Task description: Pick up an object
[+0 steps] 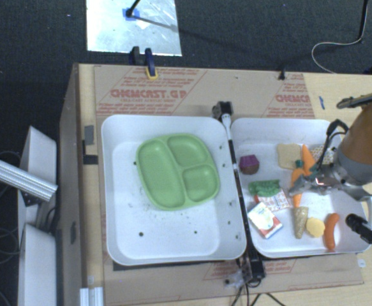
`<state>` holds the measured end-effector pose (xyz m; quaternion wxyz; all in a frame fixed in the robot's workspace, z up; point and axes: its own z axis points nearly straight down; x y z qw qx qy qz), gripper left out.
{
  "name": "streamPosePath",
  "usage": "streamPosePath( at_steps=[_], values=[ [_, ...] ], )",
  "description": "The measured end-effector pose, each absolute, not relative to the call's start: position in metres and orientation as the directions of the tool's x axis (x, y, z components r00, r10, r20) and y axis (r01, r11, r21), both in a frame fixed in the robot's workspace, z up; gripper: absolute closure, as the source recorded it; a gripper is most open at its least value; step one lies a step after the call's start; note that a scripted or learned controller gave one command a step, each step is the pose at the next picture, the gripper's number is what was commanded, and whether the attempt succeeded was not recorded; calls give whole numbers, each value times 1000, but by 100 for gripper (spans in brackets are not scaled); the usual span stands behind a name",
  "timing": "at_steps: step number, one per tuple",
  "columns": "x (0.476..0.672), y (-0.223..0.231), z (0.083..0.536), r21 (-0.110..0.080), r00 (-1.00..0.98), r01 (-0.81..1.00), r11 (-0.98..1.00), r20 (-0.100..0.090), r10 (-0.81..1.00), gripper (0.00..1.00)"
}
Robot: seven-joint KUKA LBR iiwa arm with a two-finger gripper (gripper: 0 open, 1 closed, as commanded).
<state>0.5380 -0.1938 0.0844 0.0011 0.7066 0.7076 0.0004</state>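
Nearest the bench's front edge, inside the right bin [281,250], lie a small red-and-white carton [264,220], a tan wedge-shaped piece [300,222], a pale yellow lump [314,227] and an orange-red sausage shape [330,231], set in a loose row with the lump touching the wedge. Just behind the carton sits a flat printed packet [275,202], and behind that a green leafy piece [264,187]. My gripper [313,180] hangs low over the middle of this bin, close beside a small orange bit [297,200]; whether my fingers are spread or closed I cannot tell, as my own wrist and cabling blur them. Farther back rest a dark purple object [249,164], a tan slice [289,153] and an orange carrot-like piece [308,159], the carrot lying just against my gripper's side. Across the divider, the left bin [119,171] holds a green sectioned plate [176,171], well apart from me. Beyond both bins, brown printed cardboard [173,88] covers the bench.
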Motion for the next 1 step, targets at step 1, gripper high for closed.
streamPosePath(
  at_steps=[1],
  values=[
    [603, -157, 85, 3, -4, 1000, 4, 0, 1000, 0]
  ],
)
